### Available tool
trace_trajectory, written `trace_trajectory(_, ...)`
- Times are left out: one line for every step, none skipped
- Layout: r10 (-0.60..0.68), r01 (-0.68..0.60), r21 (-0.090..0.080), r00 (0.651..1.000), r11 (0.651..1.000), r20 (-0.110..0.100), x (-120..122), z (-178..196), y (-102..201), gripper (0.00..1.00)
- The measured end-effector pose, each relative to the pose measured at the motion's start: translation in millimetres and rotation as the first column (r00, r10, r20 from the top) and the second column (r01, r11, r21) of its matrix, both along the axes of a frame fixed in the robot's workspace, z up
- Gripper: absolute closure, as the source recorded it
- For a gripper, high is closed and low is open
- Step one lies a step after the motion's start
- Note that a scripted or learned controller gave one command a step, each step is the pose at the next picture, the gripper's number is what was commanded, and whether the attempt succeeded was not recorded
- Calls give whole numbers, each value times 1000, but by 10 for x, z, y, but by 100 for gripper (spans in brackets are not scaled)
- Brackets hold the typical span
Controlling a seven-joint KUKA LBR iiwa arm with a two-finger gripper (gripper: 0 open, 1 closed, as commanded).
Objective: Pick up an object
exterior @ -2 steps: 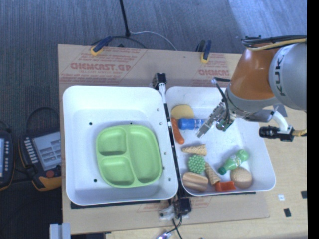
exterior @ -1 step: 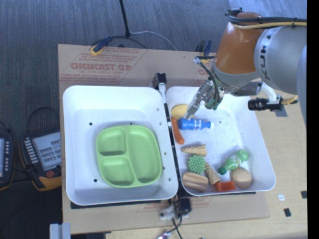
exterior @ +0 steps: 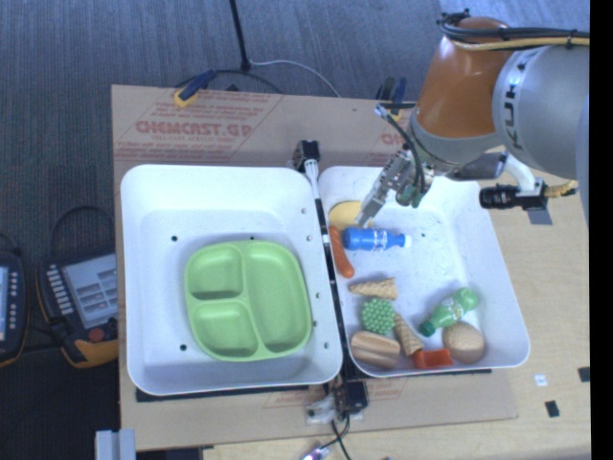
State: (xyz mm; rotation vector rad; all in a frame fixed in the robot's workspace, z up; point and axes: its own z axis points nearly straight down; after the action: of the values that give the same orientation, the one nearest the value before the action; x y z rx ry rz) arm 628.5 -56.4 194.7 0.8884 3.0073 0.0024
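Bottle [exterior: 375, 241] beside carrot [exterior: 341, 253], yellow fruit [exterior: 345, 213]

- A flat brown cardboard-covered bench [exterior: 192, 127] carried 2 shallow white plastic bins side by side: left bin [exterior: 153, 195], right bin [exterior: 498, 257].
- Red printed lettering [exterior: 196, 129] marked its far part.

Grey-blue carpet floor [exterior: 115, 27]; black cable [exterior: 235, 22] across it; tan bench [exterior: 565, 391].

Two white bins [exterior: 144, 257]; one green plate [exterior: 249, 298]; one blue bottle [exterior: 375, 241]; two cones [exterior: 374, 287].
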Motion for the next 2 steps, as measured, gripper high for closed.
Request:
trace_trajectory(281,-282,-2,960,960,-2,-51,526,-402,100)
trace_trajectory(624,-624,-1,782,782,-4,-430,630,-289,100)
